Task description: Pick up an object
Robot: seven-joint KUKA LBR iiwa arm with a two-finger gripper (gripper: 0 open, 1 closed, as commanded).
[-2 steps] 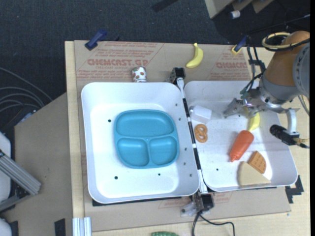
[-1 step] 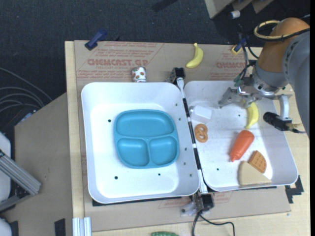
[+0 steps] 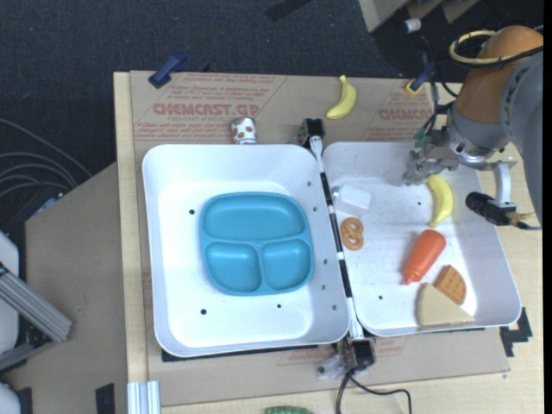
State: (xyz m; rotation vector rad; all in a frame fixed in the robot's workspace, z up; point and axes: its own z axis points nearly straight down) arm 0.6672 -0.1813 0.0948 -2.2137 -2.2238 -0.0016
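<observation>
Hovering low in right shallow white bin [image 3: 496,270], hand [image 3: 424,164] nearing small curved yellow plastic banana [image 3: 441,198]; grip state unclear. Approach step; next: descending, closing on banana.

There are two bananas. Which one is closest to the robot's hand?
The banana in the right bin, lying just below the gripper and above the carrot. The other banana lies outside the bins on the board, farther left.
</observation>
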